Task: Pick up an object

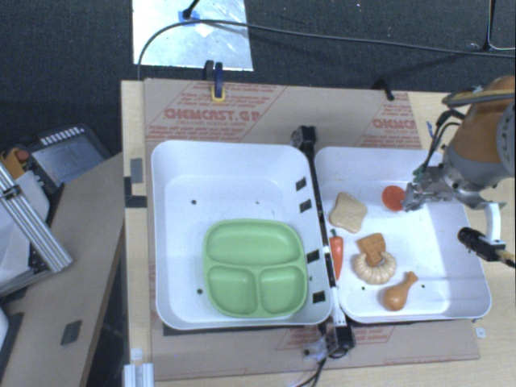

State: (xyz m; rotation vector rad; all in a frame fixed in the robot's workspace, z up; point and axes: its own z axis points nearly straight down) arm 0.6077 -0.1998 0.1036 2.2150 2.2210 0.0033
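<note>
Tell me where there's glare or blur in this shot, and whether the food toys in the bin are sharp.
Camera view: bright glare on the silver sheet at the top; the white bins look evenly lit with soft shadows; the bread slice and drumstick are fairly sharp; the pincer looks slightly soft.

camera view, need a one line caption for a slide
KUKA arm's gripper beside a red tomato in the right bin; green divided plate in the left bin.
</note>
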